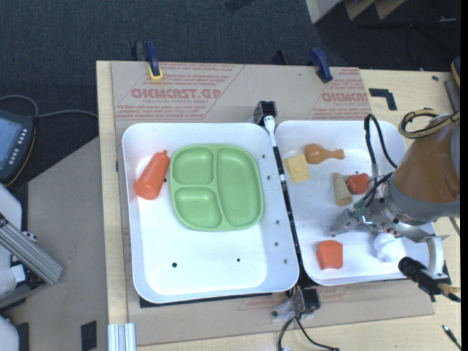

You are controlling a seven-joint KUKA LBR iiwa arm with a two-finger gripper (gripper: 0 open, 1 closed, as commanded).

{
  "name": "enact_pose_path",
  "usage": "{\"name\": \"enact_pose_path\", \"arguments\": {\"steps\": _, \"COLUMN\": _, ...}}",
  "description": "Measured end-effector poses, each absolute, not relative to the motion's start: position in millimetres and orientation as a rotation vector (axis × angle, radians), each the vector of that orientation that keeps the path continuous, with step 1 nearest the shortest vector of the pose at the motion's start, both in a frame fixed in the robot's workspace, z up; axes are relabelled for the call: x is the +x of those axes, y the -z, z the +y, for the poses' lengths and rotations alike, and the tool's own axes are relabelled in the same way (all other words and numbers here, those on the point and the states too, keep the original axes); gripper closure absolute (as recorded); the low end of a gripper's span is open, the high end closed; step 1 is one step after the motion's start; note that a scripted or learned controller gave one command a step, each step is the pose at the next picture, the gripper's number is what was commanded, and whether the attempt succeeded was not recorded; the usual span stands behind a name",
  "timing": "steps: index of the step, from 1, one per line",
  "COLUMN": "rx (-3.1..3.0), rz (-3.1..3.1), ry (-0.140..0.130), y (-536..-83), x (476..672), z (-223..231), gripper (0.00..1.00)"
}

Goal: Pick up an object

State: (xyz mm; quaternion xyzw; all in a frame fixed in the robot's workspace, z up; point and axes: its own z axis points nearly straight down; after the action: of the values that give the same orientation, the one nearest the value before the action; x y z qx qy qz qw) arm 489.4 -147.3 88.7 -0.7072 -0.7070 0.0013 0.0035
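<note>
Reaching low into the right-hand white bin (292, 146), the two-finger gripper (349, 221) hangs with fingers spread and nothing between them, near a small orange block (330, 254) by the front edge, seemingly lining up.

2 white bins sit side by side on the table (212, 86). The left bin (212, 265) holds a green 3-compartment plate (217, 187) and, just beside its left edge, a tilted orange bottle-shaped item (151, 175). The right bin (314, 269) holds a tan gourd-shaped item (320, 153), a yellow block (297, 168), a tan block (341, 189), a small red item (358, 183), an orange cup (330, 254) and a white item (385, 246). The gripper (363, 214) is low over the right bin, near the red item.
</note>
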Motion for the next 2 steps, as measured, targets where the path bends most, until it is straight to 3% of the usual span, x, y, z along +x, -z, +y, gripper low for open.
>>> {"name": "enact_pose_path", "arguments": {"steps": 1, "rx": -2.224, "rz": -2.220, "ry": 0.000, "y": -102, "x": 490.7, "z": -148, "gripper": 1.00}}
{"name": "enact_pose_path", "arguments": {"steps": 2, "rx": -2.225, "rz": -2.226, "ry": 0.003, "y": -145, "x": 493.7, "z": -148, "gripper": 1.00}}
